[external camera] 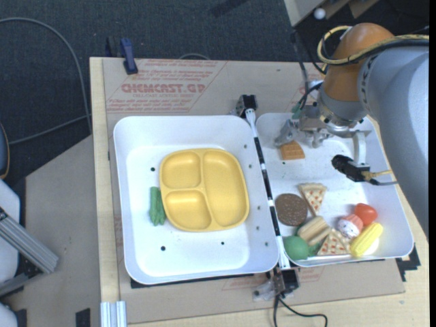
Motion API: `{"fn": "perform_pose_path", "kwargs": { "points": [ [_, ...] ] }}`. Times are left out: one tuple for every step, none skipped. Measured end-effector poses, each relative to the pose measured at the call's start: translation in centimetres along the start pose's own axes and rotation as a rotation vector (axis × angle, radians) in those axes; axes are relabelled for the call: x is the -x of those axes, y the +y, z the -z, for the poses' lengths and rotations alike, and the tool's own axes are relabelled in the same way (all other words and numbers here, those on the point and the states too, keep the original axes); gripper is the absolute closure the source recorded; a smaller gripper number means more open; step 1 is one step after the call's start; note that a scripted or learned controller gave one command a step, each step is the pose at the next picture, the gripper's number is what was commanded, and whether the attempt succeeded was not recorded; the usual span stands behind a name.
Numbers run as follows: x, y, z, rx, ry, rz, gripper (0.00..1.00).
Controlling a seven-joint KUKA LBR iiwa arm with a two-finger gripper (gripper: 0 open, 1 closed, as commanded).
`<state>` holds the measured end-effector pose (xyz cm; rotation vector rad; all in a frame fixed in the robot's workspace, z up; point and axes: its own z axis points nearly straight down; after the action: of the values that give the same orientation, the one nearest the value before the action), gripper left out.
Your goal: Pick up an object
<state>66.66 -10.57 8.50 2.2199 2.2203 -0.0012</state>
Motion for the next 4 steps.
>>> {"fn": "perform_pose_path", "kwargs": {
  "points": [
    [-0.5,0.0,0.0,-0.001,0.0,0.001,0.0],
    [-1.4,0.0,0.0,-0.002,0.001,0.001,0.0],
    [-1.4,0.1,1.2,0.003,-0.001,0.002,1.0],
    [-1.4,0.1,1.2,0.003,-0.001,0.002,0.0]
  ]
}}
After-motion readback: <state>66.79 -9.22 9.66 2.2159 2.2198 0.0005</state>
